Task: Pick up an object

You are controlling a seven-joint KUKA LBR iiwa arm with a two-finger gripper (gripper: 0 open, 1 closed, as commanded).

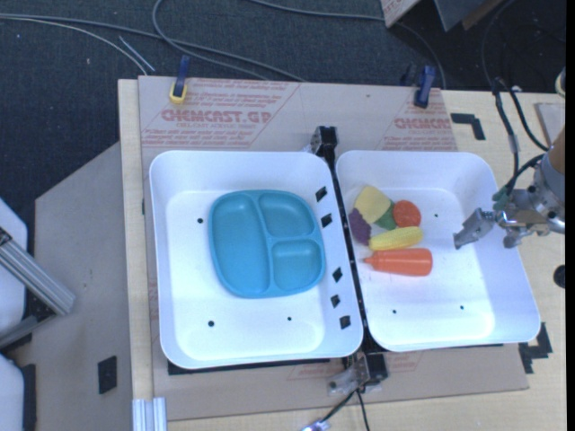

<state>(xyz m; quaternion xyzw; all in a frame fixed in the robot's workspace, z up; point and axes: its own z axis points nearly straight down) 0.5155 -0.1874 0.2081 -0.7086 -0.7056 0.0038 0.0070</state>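
The bench [234, 106] carried two shallow white bins side by side on a brown sheet printed with red lettering, clamped at its far edge by a yellow clip [179, 89] and a blue clip [424, 86]. The left bin [180, 330] held a blue divided tray [267, 241] with three compartments, lying flat near the bin's centre. The right bin [449, 321] held a cluster of toy foods in its left half, close to the dividing wall: a yellow wedge [371, 201] at the back, a small green piece [386, 218] beside it, a red round piece [407, 213] to the right, a purple piece [359, 227] on the left, a yellow corn-like piece [395, 238] in front, and an orange carrot [400, 261] lying nearest. The claw [471, 232] hung over the right half of that bin, apart from the cluster, with nothing seen between its parts; whether it stood wide or narrow could not be told.
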